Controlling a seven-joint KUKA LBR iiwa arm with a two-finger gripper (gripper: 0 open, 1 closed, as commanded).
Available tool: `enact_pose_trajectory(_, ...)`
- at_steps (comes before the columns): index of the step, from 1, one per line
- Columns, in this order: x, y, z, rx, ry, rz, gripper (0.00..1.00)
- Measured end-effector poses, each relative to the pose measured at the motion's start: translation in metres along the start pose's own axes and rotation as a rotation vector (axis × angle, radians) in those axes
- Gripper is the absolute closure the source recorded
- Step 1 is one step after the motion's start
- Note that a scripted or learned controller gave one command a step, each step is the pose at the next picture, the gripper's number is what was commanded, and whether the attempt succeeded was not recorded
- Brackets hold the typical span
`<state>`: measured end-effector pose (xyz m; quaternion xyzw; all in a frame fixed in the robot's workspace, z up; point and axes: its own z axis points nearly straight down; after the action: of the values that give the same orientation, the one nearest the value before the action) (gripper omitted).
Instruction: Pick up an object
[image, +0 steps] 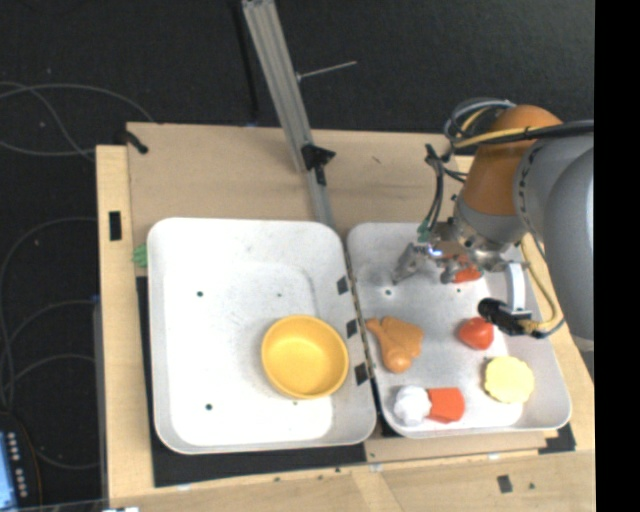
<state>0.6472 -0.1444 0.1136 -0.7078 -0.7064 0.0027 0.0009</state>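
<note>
Plywood bench top, pale brown and flat, carries everything, with dark floor and loose cables around it. Two shallow white plastic bins sit on it side by side, their inner edges touching: the wide left bin and the narrower right bin. Reaching in from the right, the grey robot arm with its orange band bends down over the upper part of the right bin, black cables looping around its wrist. A slanted grey metal rail crosses the top of the bench and ends near the gap between the bins. In the left bin, a round yellow plastic bowl stands upright near the lower right corner, close to the dividing edge. The two-finger metal gripper hangs low over the upper middle of the right bin; whether its jaws are parted or closed I cannot tell, and nothing can be made out between them. The right bin holds the loose objects. An orange-brown pear-shaped toy lies just right of the dividing edge. A pale yellow round disc rests near the lower right corner. A red rounded tomato-like toy sits above that disc, just beside a black part of the arm's tooling. An orange-red block touches a white ball-like object along the bottom edge.
</note>
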Motion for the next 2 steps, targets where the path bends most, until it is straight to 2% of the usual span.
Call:
enact_pose_trajectory(1, -0.002, 0.000, 0.013, -0.004, -0.001, 0.001, 0.00)
enact_pose_trajectory(2, -0.003, 0.001, 0.000, -0.008, -0.001, 0.003, 1.00)
